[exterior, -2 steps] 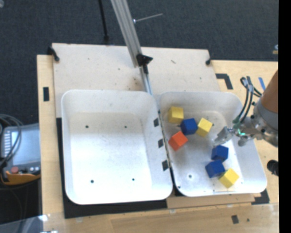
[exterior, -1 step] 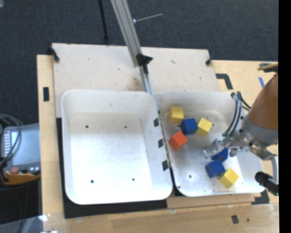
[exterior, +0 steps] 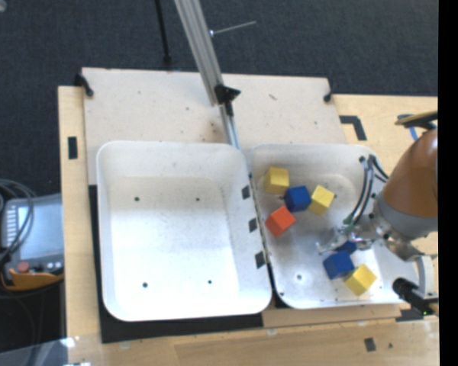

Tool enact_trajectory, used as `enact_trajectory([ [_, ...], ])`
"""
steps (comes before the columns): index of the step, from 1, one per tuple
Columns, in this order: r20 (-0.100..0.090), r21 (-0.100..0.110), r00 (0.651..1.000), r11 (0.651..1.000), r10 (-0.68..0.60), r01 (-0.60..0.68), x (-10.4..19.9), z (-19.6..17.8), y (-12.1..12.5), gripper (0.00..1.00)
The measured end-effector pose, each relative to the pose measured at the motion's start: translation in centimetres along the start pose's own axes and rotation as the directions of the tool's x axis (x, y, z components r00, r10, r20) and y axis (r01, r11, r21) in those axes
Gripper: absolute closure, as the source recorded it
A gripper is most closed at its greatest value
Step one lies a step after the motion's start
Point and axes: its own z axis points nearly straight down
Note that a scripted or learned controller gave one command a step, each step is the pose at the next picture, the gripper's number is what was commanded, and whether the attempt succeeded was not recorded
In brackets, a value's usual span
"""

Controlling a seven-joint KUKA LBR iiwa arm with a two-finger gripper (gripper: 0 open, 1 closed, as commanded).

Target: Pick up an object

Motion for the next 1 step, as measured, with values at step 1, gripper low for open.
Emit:
enact_trajectory([
  [1,-0.001,-0.011,1.0,1.0,-0.004,0.004,-0.1,-0.06,0.47,0.0],
])
